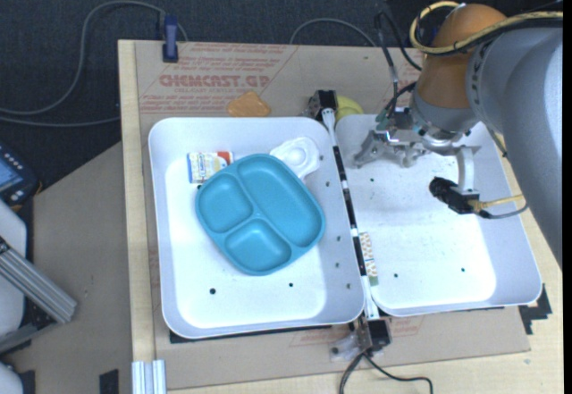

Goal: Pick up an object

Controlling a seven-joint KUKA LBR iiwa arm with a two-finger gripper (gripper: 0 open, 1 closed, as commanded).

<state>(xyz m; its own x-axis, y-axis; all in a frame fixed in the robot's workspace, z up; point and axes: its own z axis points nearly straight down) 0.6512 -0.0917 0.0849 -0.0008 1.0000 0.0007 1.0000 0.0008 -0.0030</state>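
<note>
Counted in left white bin (179,276): one blue three-compartment plastic plate (258,213), one small carton (207,165), one white cup (296,154). Two-finger gripper (393,151) over right white bin (447,289), grip unreadable.

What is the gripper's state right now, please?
Gripper: above the right bin's far end; open or closed cannot be told.

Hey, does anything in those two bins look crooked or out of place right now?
The blue divided plate sits askew in the left bin, partly covering a small carton and a white lid. Nothing looks spilled or damaged.
</note>
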